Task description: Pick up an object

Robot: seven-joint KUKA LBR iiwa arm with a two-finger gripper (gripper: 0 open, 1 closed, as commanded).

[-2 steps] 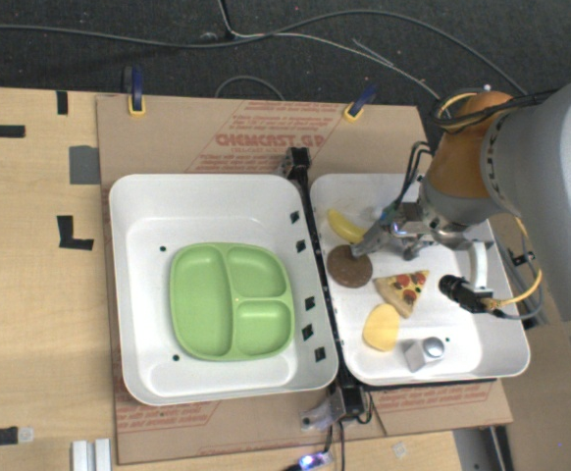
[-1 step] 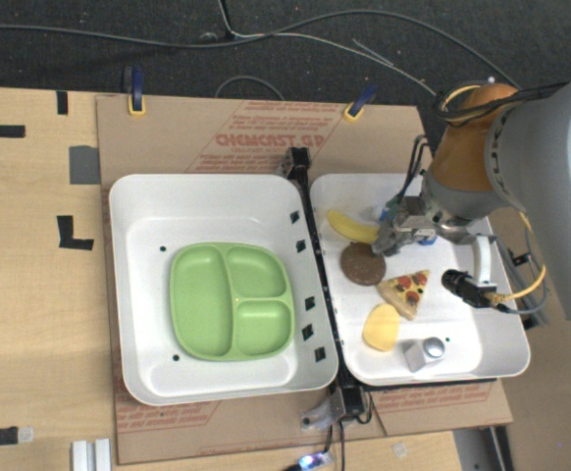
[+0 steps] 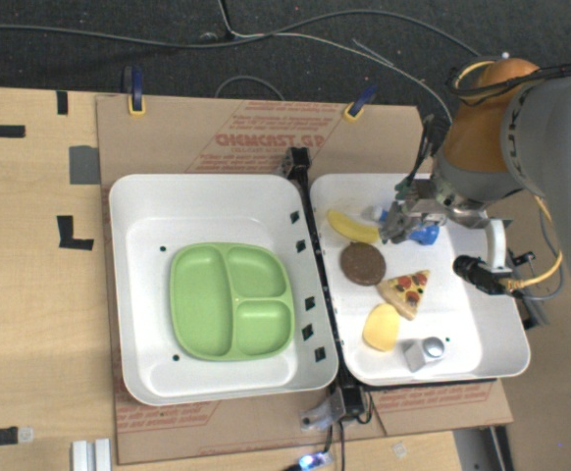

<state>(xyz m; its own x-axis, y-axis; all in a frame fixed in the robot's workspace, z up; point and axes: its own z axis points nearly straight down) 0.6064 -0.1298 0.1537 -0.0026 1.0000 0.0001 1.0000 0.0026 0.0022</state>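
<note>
Figure: overhead view of the worktop [image 3: 30, 263] with two white bins. The left bin [image 3: 133, 214], centre of the frame, holds a green divided plate [image 3: 232, 300]. The right bin [image 3: 496, 346], right of centre, holds the candidate objects: a banana [image 3: 352, 227] at its upper left, a brown disc [image 3: 363, 263] just below it, a pizza slice [image 3: 407, 291] to the disc's right, a lemon [image 3: 382, 328] lower down, a small grey piece [image 3: 423, 351] near the lower rim, and a blue block [image 3: 425, 232] partly hidden by the arm.

The gripper [image 3: 399, 222] hangs low over the upper part of the right bin, between the banana's right end and the blue block; whether it is wide or narrow cannot be told from this angle, and nothing is visibly held.

For a sound grasp, the gripper should probably centre on a single object, since banana and block lie close on either side. Straddling the banana across its narrow width, clear of the disc, seems the safer choice.
</note>
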